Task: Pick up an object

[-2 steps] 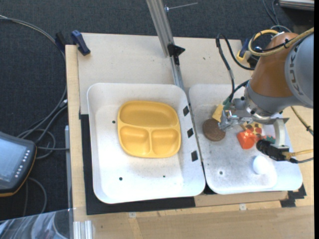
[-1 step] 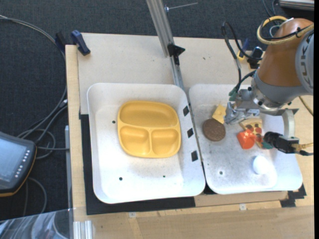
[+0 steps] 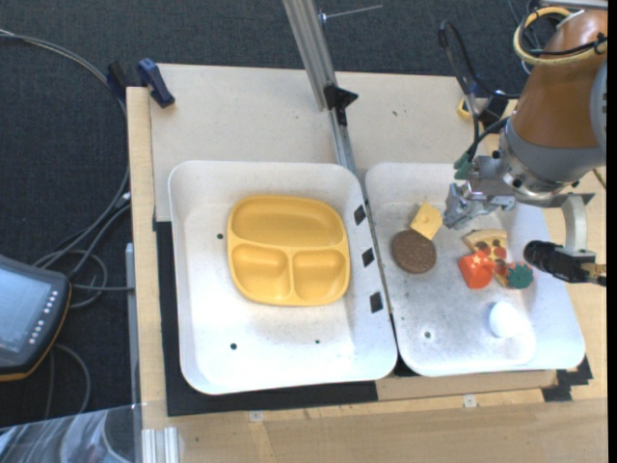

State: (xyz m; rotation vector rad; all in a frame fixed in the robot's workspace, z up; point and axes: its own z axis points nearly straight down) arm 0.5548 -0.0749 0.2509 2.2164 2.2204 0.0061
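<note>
The arm [image 3: 559, 95] is reaching in from the right and its bulky grey and orange body is covering the upper right corner of the right bin [image 3: 424, 350]. The tool [image 3: 466, 207] is hanging low over that bin, just right of a yellow cheese wedge [image 3: 425, 221]; its metal tips are blurring into one another and into the bin floor, so I cannot tell how they are set, and nothing is showing between them. A brown round patty [image 3: 414, 252] is lying just below the wedge, touching or nearly touching it. To the right, a pizza slice [image 3: 487, 244] is sitting partly under a red piece [image 3: 476, 271], with a small green piece [image 3: 521, 277] beside it; their outlines are running together and are hard to separate. A white object [image 3: 503, 318] is nearly vanishing against the white bin floor.

The left bin [image 3: 193, 258] is carrying a yellow divided plate [image 3: 287, 250] near its middle, with open floor around it. The lower left of the right bin is lying open. Both bins are resting on the counter [image 3: 241, 114]. No readable writing is showing anywhere.
</note>
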